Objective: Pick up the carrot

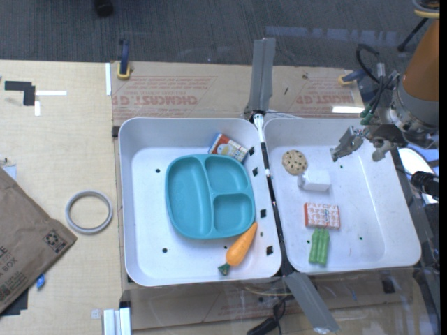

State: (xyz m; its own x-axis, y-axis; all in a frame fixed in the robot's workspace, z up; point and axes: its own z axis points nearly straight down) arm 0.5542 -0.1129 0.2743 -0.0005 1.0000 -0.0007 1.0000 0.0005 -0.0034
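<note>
A: Grey end effector [359, 145] sits over the right bin [401, 215], far-right corner. Fingers spread, nothing between them.

B: Carrot [239, 246]?

A: Left bin [140, 257], near edge, touching the blue plate [209, 195]. Well apart from the end effector.

B: So the approach hasn't begun.

A: Looks that way. Next move calls for crossing the divider and lining the fingers across the carrot; plate rim crowds one side.

B: Surroundings?

A: Cardboard under the bins, wood tabletop [56, 145] left with a tape ring [89, 211], grey carpet beyond.
</note>
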